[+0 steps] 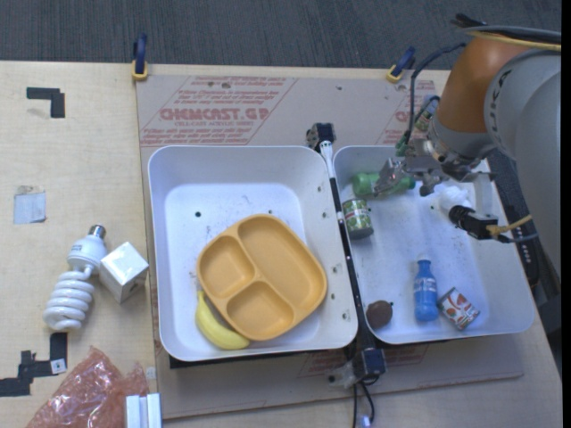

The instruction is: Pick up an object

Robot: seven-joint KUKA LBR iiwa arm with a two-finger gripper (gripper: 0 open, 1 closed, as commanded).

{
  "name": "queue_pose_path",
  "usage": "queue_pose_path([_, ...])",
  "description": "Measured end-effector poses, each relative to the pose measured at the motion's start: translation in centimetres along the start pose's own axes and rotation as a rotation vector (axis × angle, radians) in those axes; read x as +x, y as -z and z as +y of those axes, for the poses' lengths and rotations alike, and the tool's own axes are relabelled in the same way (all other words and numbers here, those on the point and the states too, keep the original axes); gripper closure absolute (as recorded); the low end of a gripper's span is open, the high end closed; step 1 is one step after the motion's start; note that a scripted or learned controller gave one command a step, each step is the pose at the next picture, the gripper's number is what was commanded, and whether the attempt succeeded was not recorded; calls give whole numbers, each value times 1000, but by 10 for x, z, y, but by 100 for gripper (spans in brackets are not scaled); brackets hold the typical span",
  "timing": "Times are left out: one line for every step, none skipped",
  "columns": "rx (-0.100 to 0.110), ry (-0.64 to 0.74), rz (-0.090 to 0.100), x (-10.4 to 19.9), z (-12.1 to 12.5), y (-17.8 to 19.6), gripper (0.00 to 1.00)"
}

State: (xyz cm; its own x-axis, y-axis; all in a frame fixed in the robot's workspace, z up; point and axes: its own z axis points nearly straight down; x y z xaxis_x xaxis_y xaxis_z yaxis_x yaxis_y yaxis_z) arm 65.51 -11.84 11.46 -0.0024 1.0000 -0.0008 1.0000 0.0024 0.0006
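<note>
One green object [367, 184], elongated, beside gripper [393, 178].

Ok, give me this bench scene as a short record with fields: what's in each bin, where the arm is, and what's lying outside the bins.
left bin: yellow divided tray lying over a banana
right bin: green object, small green can, blue bottle, brown round item, red and white packet
gripper: at the right bin's far end, next to the green object; grasp cannot be told
outside bins: spiral light bulb, white cube, red mesh bag
</note>
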Motion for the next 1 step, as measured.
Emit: queue_pose_path([0, -2, -1, -28, 4, 82, 0])
